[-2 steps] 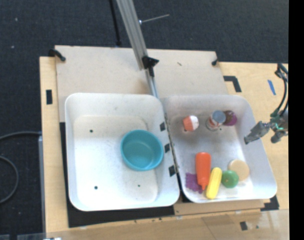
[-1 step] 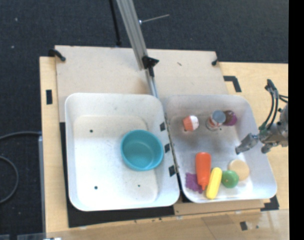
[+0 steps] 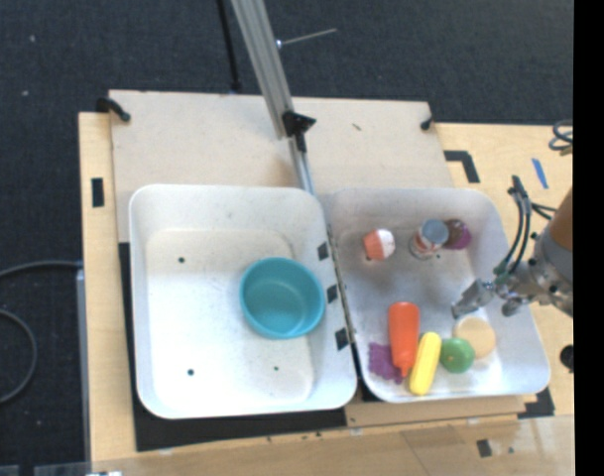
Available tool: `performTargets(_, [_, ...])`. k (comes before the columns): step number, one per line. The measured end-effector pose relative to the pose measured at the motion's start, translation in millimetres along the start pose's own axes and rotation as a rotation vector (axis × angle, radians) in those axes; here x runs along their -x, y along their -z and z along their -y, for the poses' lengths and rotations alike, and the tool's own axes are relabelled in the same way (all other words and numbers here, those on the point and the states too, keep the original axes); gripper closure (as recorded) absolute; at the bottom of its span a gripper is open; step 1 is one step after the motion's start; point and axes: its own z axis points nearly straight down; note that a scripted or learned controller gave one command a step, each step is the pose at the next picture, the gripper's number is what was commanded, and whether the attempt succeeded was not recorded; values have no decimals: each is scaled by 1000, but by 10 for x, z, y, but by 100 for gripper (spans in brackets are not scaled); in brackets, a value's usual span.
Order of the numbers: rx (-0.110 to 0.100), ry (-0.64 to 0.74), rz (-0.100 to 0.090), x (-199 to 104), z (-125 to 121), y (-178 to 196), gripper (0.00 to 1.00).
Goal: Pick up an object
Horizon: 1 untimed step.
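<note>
The right bin (image 3: 500,228) holds several small things. At its front lie an orange cylinder (image 3: 404,330), a yellow piece (image 3: 424,363), a green ball (image 3: 457,355), a purple scrap (image 3: 383,362) and a cream round piece (image 3: 478,338). Toward the back are an orange-and-white piece (image 3: 379,245), a grey cup (image 3: 432,236) and a purple piece (image 3: 458,233). My gripper (image 3: 488,301) reaches in from the right, just above the cream piece near the bin's right side. It is open with nothing between its fingers.
A blue bowl (image 3: 282,297) sits in the left bin (image 3: 173,266), close to the divider. A metal pole (image 3: 267,62) rises from behind the bins. Cables (image 3: 520,226) hang by the arm at the right rim.
</note>
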Motion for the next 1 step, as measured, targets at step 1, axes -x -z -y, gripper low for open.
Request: performTargets(1, [5,0,3,2,29,-605,0])
